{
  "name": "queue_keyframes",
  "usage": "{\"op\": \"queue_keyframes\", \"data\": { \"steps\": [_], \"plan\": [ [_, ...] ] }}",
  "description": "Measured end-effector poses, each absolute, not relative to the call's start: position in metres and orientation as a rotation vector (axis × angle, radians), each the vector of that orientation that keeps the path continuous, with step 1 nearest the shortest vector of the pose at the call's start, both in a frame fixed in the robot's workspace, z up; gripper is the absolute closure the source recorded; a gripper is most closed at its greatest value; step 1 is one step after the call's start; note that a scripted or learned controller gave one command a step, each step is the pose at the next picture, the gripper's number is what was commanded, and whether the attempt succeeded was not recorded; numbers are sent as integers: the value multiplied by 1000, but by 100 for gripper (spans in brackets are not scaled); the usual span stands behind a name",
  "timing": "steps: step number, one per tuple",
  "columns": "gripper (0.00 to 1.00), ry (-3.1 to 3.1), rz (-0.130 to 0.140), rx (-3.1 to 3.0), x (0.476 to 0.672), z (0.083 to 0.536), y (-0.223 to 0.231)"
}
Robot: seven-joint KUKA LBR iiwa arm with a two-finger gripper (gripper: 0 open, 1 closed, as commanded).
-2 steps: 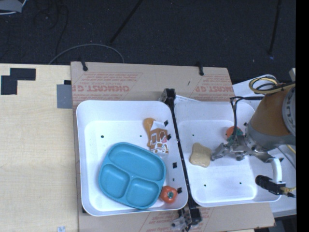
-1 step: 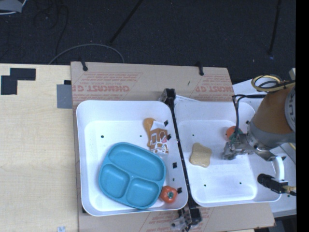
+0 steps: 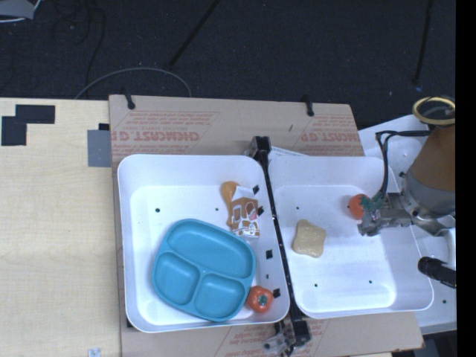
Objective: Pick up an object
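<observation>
The gripper [image 3: 370, 220], its grip state impossible to tell, hovers just beside a small orange-red ball-like object [image 3: 358, 204] at the right bin's [image 3: 372, 292] far wall, probably light, smooth and prone to roll, best pinched across its middle.

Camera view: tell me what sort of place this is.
Probably a robotics lab bench for grasping trials: two white bins side by side on cardboard, toy-like items such as a blue tray, and a robot gripper reaching in from the right.
</observation>
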State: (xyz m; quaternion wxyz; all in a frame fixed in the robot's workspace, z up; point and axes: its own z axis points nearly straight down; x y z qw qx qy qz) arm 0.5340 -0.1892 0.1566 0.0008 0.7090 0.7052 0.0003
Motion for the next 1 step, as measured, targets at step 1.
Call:
{"op": "queue_keyframes", "data": {
  "steps": [1],
  "plan": [
    [100,2221,2,2217,537,219,-187]
  ]
}}
